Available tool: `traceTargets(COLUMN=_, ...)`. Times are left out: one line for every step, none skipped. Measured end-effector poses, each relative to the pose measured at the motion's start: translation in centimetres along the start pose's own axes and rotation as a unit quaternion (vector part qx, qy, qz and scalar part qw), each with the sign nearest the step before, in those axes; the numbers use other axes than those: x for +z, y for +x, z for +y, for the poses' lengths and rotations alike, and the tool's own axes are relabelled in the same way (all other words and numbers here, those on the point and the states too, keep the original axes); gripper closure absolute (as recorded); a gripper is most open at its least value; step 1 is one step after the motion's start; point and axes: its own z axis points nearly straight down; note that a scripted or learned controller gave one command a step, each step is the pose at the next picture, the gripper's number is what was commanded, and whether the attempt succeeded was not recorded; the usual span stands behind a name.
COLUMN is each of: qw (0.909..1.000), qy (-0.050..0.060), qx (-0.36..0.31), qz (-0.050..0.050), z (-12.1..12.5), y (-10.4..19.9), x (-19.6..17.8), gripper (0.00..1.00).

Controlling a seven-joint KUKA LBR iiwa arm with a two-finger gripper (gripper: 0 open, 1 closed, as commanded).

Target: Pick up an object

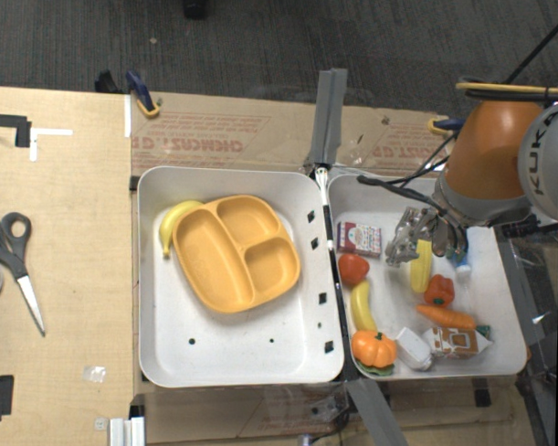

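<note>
Gripper (408,242) hovers in right bin (504,363), beside yellow corn (421,265). Fingers' state: can't tell. Your nearest target is corn, just right of gripper. Centre over it, descend straight, avoid red pepper (439,289) below.

Dark grey carpeted floor (249,29) across the top, ribbed in texture. Pale wooden desk (58,256) at left, marked with black tape corners (13,126) and a white strip. Grey-handled scissors (17,263) lying near the left edge. Brown cardboard sheet (218,133) with reversed printing behind the bins, a blue clamp (142,92) at its corner. Even, soft overhead light.
</note>
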Motion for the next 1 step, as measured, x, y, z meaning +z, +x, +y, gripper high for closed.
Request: traceTargets(qw=1.0000, qy=0.000, qx=0.000, qz=0.000, z=0.02, y=0.01, x=0.00, gripper=0.00)
